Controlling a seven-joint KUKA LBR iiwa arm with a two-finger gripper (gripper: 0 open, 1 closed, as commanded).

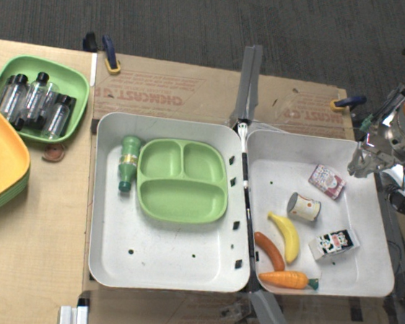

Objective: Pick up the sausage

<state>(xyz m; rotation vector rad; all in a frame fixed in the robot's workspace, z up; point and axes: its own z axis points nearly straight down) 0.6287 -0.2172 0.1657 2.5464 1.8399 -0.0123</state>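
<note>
Reddish-orange, the sausage (270,251) lay low at the left of the right bin (363,285), between the banana (286,236) and carrot (288,280). Whether the gripper (362,163), at the bin's upper right, was open could not be told.

Claw (359,167) low at right edge

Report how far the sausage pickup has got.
Nothing looks done yet: the sausage lies in the right bin, near its left wall, between the banana and the carrot. The gripper sits at the bin's upper right edge, far from it. Reaching, grasping and lifting all remain.
</note>
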